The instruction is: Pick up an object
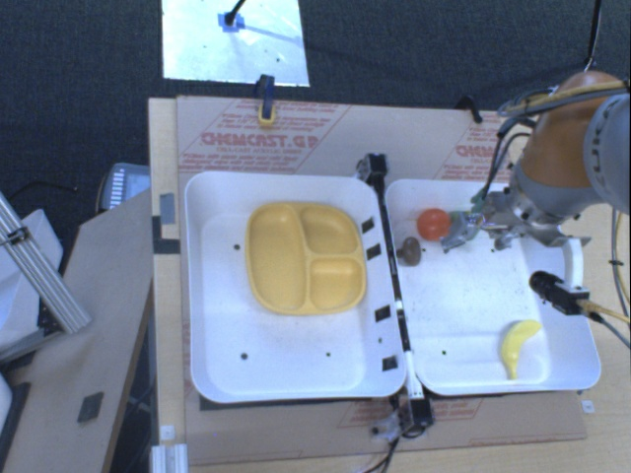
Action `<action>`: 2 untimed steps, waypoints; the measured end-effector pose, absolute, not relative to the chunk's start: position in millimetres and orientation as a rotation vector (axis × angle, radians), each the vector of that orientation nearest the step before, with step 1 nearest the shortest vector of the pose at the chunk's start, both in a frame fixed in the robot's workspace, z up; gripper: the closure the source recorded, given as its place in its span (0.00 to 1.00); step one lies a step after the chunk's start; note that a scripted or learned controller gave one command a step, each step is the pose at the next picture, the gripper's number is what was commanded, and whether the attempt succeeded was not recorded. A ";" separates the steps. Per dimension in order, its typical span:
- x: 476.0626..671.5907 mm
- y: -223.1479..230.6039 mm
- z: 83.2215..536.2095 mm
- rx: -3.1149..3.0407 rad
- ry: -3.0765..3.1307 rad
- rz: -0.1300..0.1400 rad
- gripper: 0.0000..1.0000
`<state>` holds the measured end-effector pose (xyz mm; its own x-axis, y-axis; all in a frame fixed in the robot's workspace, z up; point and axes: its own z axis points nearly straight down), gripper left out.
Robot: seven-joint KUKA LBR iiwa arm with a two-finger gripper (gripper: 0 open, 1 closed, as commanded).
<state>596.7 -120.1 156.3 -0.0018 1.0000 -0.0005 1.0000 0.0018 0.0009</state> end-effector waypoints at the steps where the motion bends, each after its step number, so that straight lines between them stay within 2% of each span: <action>1: 595.6 -120.5 115.3 2.221 2.222 0.000 0.00; 2: 596.6 -120.9 127.5 2.219 2.220 0.002 1.00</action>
